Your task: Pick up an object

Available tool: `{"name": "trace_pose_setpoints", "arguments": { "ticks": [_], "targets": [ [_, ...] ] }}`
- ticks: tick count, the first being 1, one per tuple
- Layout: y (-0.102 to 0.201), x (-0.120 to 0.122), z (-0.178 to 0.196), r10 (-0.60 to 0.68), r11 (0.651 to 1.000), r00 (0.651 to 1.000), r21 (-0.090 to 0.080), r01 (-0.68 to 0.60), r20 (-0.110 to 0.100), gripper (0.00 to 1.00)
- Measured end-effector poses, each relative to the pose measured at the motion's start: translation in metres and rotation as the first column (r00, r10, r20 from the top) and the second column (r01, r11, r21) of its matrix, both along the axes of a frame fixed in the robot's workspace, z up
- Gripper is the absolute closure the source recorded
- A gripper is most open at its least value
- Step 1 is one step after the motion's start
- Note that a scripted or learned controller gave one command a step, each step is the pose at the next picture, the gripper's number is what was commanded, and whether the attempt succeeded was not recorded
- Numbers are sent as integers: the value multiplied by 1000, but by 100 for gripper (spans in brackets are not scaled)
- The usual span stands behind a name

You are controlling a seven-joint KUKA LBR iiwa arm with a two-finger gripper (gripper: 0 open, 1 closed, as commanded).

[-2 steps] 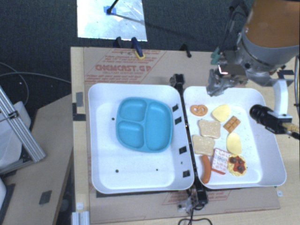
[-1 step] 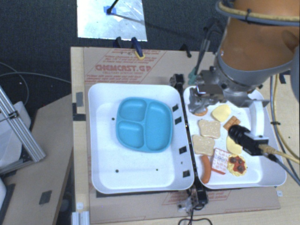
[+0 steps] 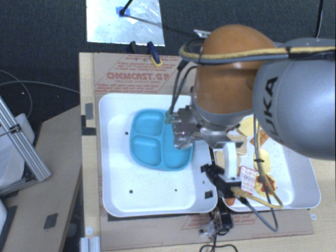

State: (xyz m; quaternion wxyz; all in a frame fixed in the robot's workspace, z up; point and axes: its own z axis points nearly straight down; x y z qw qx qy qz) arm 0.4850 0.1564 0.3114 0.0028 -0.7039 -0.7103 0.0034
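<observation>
A blue divided plate (image 3: 155,146) lies in the left white bin (image 3: 118,193), toward its right side. My gripper (image 3: 181,136) hangs low over the plate's right rim, close to the wall between the two bins. The arm's orange band and grey wrist hide what is directly under the gripper. I cannot tell whether it touches the plate.
The right bin (image 3: 302,190) holds several small things, partly hidden by the arm: a pale yellow piece (image 3: 247,126), a red-and-white packet (image 3: 248,176) and yellow-orange bits (image 3: 265,164). A cardboard sheet (image 3: 131,75) lies behind the bins.
</observation>
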Motion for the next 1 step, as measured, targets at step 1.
{"name": "trace_pose_setpoints", "arguments": {
  "ticks": [1],
  "targets": [
    [-43, 35, 44, -11, 1000, 1000, 1, 11, 15, 100]
  ]
}}
